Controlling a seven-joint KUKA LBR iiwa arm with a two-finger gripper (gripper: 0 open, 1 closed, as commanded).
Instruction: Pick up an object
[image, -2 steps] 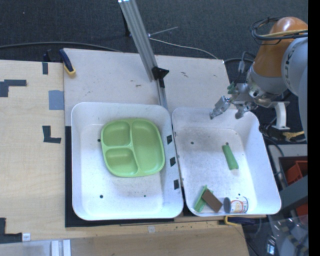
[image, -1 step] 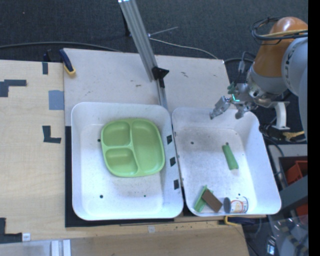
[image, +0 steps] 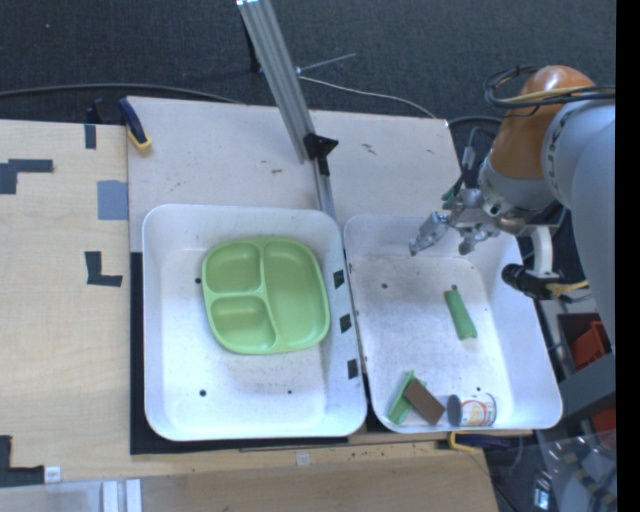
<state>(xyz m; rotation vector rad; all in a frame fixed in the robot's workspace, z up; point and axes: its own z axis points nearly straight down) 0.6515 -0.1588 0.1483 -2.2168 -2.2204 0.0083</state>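
My gripper (image: 440, 240) hangs over the far edge of the right bin (image: 520, 330), its two fingers spread apart with nothing between them. A green stick (image: 460, 313) lies in the middle of that bin, a short way nearer the front than the gripper. Along the bin's front wall lie a green flat piece (image: 401, 398), a brown block (image: 424, 402) and a small can (image: 473, 410). The left bin (image: 170, 330) holds a green divided plate (image: 266, 294).
A metal pole (image: 285, 85) slants over the back of the bench down to the gap between the bins. A blue and yellow clamp (image: 134, 125) sits at the bench's far left corner. Cables run behind the bench.
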